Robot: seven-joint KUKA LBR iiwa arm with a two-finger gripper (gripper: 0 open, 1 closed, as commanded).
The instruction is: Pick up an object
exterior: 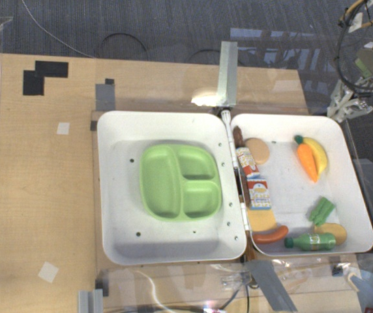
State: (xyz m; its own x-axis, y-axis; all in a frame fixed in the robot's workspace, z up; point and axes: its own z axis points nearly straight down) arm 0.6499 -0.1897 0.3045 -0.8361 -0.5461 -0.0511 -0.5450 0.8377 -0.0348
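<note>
Approach step is what we judge this to be: nothing is lifted, and the tool [351, 104] sits at the far right, just outside the far right corner of the right bin [343, 130], above the worktop [36, 194]. Whether it is released or clenched we cannot tell, as it is too small and cluttered by cables. Nothing shows in it. The candidates all lie in the right bin. A carrot [306, 162] and banana [318, 152] touch each other at the far right. A green block [322, 209] sits nearer, and a green bottle [312, 242] lies on its side at the near edge beside a sausage [270, 234]. A small carton [258, 193] and a red-capped bottle [244, 159] are crowded along the left wall, next to a round tan piece [259, 150]. The left bin [118, 240] holds a green divided plate [180, 181]. Next move, as we see it: swing left over the right bin and descend on a target. The carrot and banana are closest, but because they touch, a clean single grasp is harder. The green block stands more apart and looks easier.
</note>
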